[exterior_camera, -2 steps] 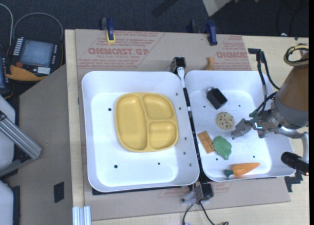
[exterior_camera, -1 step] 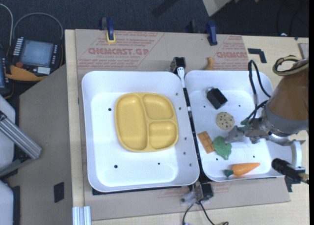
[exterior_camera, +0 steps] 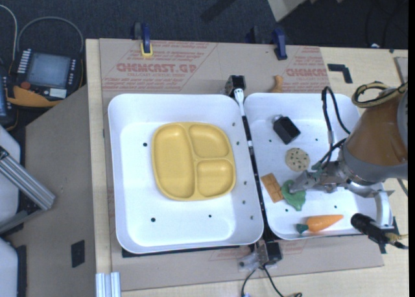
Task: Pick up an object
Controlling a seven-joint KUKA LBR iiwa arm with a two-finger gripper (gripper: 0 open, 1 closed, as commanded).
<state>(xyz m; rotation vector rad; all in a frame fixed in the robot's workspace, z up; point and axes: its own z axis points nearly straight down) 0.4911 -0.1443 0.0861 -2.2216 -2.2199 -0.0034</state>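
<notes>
The right bin [exterior_camera: 343, 104] holds a black block [exterior_camera: 285, 128], a round speckled cookie [exterior_camera: 297, 157], an orange cracker-like piece [exterior_camera: 272, 188], a green toy [exterior_camera: 296, 198] and an orange carrot [exterior_camera: 322, 222] with a green top. My gripper [exterior_camera: 300, 184] reaches in from the right, low over the green toy and just below the cookie. Its grey fingers point left and partly cover the toy. Nothing can be made out between them.
A yellow three-compartment plate [exterior_camera: 193, 159] lies in the left bin [exterior_camera: 130, 179]. Black cables [exterior_camera: 329, 117] loop over the right bin's far side. The arm's grey body [exterior_camera: 379, 146] covers the right bin's right edge. A dividing rim [exterior_camera: 249, 153] separates the bins.
</notes>
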